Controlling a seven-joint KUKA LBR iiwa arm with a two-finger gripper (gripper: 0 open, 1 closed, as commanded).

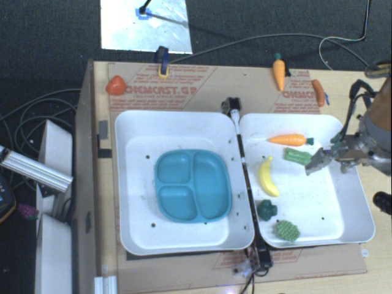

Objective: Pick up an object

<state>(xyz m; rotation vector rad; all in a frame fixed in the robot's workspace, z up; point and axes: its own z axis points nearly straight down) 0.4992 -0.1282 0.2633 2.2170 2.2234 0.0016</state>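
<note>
The right bin (358, 222) holds an orange carrot (288, 140), a short green vegetable (297, 157), a yellow banana (267, 176), a dark green broccoli piece (266, 210) and a light green bumpy piece (286, 230). My gripper (332, 163) hangs over the right part of this bin, just right of the green vegetable. It is open, one finger (318, 162) pointing toward the vegetable, with nothing between the fingers.
The left bin (131, 164) holds a blue divided plate (192, 184). On the cardboard behind the bins lie a second carrot (279, 73), a red-orange piece (318, 92) and an orange ball-like toy (115, 86). A clamp (163, 61) sits at the back edge.
</note>
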